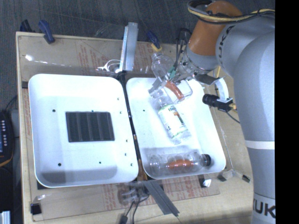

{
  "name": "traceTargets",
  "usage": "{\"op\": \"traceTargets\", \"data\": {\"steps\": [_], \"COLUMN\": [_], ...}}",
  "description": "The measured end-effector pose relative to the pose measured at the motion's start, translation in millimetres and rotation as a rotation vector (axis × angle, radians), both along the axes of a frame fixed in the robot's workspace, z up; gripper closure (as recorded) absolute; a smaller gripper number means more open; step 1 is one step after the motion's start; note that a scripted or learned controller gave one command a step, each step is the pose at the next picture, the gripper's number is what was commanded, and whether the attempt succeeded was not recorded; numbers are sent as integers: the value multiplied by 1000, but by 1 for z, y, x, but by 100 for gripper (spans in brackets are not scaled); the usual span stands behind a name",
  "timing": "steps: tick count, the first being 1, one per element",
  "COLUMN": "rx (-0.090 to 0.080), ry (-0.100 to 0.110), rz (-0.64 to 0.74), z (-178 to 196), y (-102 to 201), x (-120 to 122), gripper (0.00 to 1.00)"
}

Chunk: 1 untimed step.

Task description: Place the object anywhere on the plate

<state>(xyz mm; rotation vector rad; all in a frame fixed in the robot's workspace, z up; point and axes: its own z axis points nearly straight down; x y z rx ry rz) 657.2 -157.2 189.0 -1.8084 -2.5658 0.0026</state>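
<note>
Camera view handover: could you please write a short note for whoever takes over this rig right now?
Gripper: low over the far end of the right bin, at the top end of the labelled clear bottle. I cannot tell whether it has a grip.
Things: the labelled bottle lies slanted in the right bin. A second clear bottle lies along that bin's near wall. The dark ribbed plate lies in the left bin, with nothing on it.
Done: nothing placed yet.
Left: secure one object, carry it across to the left bin and set it on the plate.
</note>
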Motion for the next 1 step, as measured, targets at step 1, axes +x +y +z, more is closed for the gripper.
{"op": "traceTargets", "data": {"steps": [1], "rx": [1], "ry": [3], "rz": [232], "z": [-20], "y": [35], "x": [-46], "gripper": [100]}}
